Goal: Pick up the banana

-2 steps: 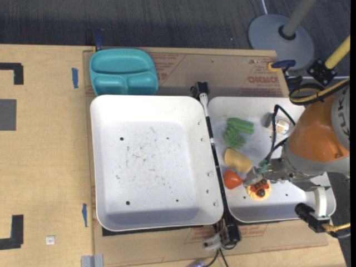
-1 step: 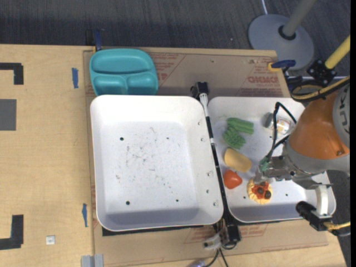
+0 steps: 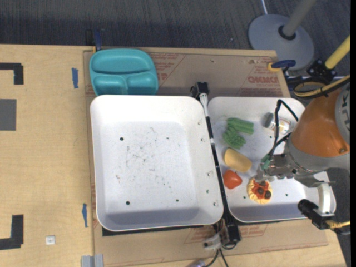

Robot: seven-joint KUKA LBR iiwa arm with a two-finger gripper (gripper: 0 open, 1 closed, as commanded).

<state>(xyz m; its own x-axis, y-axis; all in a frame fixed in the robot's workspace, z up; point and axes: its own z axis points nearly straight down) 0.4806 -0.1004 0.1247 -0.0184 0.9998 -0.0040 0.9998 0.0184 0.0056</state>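
Observation:
A short, stubby yellow banana point(image 3: 237, 160) lies in the middle of the right bin point(image 3: 289, 209), close to its left wall. My gripper point(image 3: 266, 171) hangs low over the bin, just right of the banana and a small gap away from it. Directly below the gripper lies a yellow and red toy point(image 3: 260, 191). The grey arm with its orange band point(image 3: 320, 129) covers the right part of the bin. Nothing can be seen held in the gripper.
Two green vegetables point(image 3: 239, 127) point(image 3: 234, 140) lie above the banana, and a red pepper point(image 3: 232, 178) lies just below it. The large left bin point(image 3: 105, 149) stands beside the right one, with a teal divided tray point(image 3: 123, 71) behind it. Cables run along the divider.

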